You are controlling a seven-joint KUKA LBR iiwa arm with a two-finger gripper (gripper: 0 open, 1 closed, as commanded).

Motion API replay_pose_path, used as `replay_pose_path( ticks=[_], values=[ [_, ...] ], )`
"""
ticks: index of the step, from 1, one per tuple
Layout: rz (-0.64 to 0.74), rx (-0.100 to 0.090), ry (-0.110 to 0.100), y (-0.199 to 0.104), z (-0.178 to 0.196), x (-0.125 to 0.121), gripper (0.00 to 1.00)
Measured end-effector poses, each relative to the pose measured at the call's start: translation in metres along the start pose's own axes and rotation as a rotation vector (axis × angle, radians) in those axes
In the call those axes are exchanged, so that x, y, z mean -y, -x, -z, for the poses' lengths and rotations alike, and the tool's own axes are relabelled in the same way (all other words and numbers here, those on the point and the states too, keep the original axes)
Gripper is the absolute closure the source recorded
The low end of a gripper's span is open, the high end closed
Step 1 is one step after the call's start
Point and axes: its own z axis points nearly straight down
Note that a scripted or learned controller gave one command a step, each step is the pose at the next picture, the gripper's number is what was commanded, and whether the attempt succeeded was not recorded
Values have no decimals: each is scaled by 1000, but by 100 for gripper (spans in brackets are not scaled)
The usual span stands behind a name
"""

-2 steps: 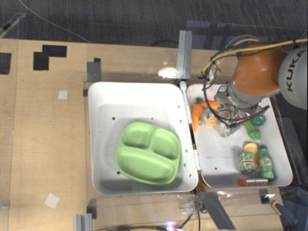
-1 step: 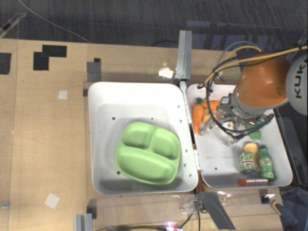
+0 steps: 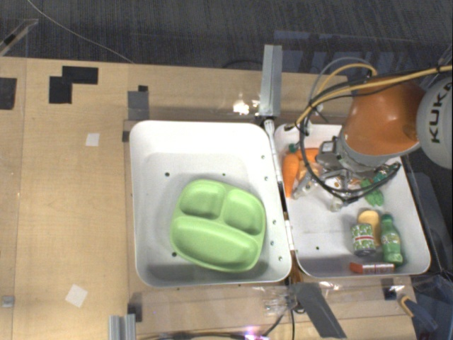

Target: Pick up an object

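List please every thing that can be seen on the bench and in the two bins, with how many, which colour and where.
bin: 2, white, side by side on the bench; left one and right one
divided plate: 1, light green, three compartments, in the left bin, toward its near side
carrot-like object: 1, orange, right bin, at its left wall
can: 1, green and red label with a pale top, right bin, near right part
bottle: 1, green, right bin, just right of the can
marker-like stick: 1, red, right bin, at its near edge
green item: 1, partly hidden under the wrist, kind unclear
arm: 1, grey with an orange band, over the right bin
gripper: 1, dark, low in the right bin beside the carrot-like object
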Motion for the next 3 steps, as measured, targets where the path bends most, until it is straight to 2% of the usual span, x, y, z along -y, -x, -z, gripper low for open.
replay_pose_path(
  ticks=[1, 2, 3],
  values=[
    [-1, 11, -11, 5, 14, 3, 100],
    [-156, 3, -2, 42, 123, 60, 100],
    [-433, 4, 3, 102, 193, 40, 100]
  ],
)
